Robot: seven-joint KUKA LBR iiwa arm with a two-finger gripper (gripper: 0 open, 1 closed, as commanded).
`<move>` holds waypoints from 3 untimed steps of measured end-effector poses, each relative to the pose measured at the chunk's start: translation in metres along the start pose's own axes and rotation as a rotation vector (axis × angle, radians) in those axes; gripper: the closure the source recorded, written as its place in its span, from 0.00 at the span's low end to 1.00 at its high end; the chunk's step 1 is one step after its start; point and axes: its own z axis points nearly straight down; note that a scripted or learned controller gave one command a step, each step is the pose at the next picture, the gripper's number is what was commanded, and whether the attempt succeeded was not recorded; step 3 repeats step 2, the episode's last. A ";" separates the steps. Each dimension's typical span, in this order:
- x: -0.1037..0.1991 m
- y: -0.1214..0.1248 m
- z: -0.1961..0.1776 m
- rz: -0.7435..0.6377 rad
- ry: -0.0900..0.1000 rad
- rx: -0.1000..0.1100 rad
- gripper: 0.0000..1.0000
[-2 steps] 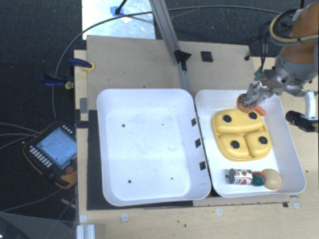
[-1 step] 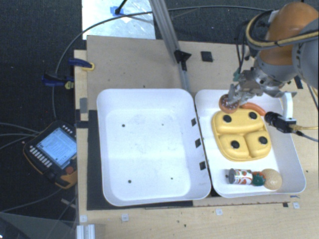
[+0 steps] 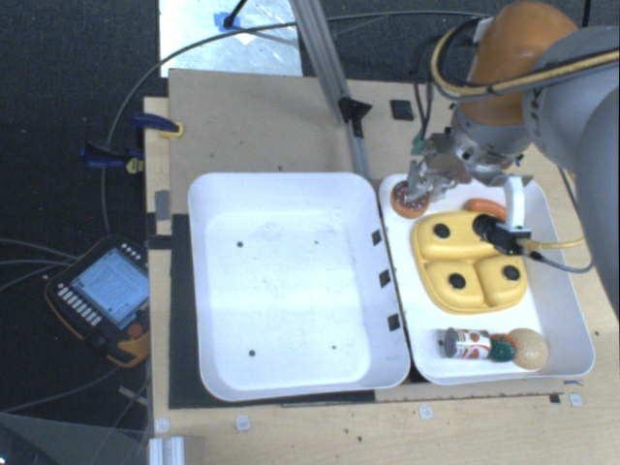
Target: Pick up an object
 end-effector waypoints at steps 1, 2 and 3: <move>0.049 0.013 0.002 0.000 0.000 -0.001 1.00; 0.109 0.023 -0.004 -0.001 0.001 -0.002 1.00; 0.109 0.023 -0.004 -0.001 0.001 -0.002 1.00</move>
